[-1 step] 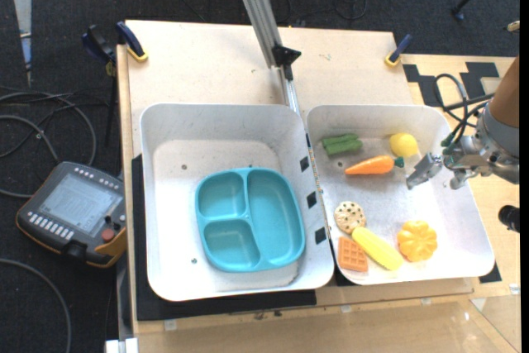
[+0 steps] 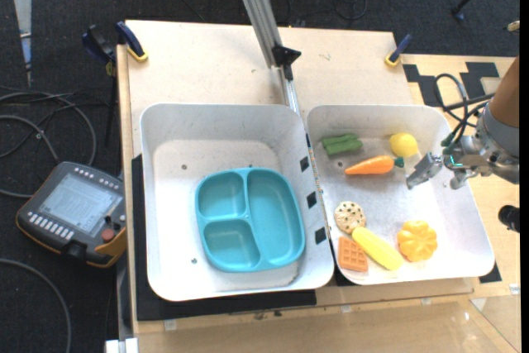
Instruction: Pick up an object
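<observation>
The gripper (image 2: pixel 438 174) is seen at the right edge of the right bin (image 2: pixel 475 215), reached in from the right on the grey arm (image 2: pixel 504 136). Its two fingers are spread apart, and nothing is held between them. One fingertip (image 2: pixel 420 175) is pointed down and left toward the bin floor, near the carrot's green end but apart from it.

Nearest the gripper, an orange carrot (image 2: pixel 369 167) is laid almost level in the upper half of the right bin, with a yellow lemon (image 2: pixel 403 145) just above its right end. A green pickle-like piece (image 2: pixel 341 145) is placed to the left of the lemon, close to the bin's back wall. In the lower half of the bin, a round chocolate-chip cookie (image 2: pixel 350 217) is found near the left wall; below it an orange waffle (image 2: pixel 353 255) is set, touching a yellow corn-like piece (image 2: pixel 377 249) that lies at a slant beside it. An orange pumpkin-shaped object (image 2: pixel 417 240) is positioned to the right of these, well clear of the gripper.

The left bin (image 2: pixel 165 178) is occupied by a teal divided plate (image 2: pixel 247 218) with three compartments, in which nothing is seen.

Both bins are borne side by side on a pale bench (image 2: pixel 207 62).
</observation>
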`<state>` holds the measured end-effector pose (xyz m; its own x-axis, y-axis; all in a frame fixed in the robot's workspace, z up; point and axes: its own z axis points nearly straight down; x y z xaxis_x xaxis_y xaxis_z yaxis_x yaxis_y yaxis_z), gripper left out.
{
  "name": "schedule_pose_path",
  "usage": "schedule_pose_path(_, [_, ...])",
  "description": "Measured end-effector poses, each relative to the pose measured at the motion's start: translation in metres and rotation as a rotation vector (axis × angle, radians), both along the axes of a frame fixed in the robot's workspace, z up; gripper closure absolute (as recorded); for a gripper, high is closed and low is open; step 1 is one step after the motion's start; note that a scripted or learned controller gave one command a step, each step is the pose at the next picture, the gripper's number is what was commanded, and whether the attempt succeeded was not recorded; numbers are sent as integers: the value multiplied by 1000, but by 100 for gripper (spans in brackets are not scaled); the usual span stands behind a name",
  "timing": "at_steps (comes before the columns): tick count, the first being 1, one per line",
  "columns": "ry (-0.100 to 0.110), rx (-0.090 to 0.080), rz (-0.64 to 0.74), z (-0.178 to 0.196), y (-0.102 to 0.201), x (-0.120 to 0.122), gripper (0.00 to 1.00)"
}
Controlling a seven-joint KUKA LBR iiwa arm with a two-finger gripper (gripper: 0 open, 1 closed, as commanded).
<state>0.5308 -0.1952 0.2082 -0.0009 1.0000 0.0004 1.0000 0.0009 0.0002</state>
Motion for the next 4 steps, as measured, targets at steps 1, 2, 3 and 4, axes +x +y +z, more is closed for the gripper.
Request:
schedule_pose_path(1, [6,1,-1,-64,0,2,0])
schedule_pose_path(2, [-1,-1,-1,-114,1,2,0])
schedule_pose_path(3, [-4,-2,-1,-102,1,3,100])
schedule_pose_path(4, [-6,-3,2,-40,-4,9,100])
